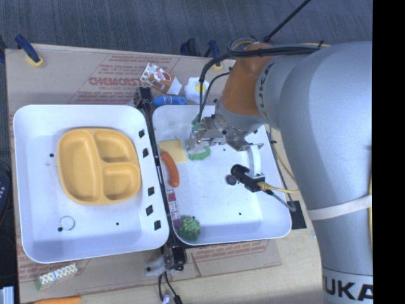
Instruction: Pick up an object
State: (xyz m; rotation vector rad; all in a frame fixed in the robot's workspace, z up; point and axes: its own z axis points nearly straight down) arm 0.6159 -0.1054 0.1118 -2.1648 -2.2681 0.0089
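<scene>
Clearly lettered "KUKA", the arm point(329, 138) sets its pincer point(198, 145), grip state unclear, over a green object point(200, 153).

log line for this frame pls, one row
arm: over right bin | hand: low by green item, next to yellow block | grasp: unconfirmed | sausage: untouched | left bin: yellow tray

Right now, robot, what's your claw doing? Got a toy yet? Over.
Gripper low in right bin, over green thing. No grab confirmed. Yellow block and sausage close beside.
</scene>
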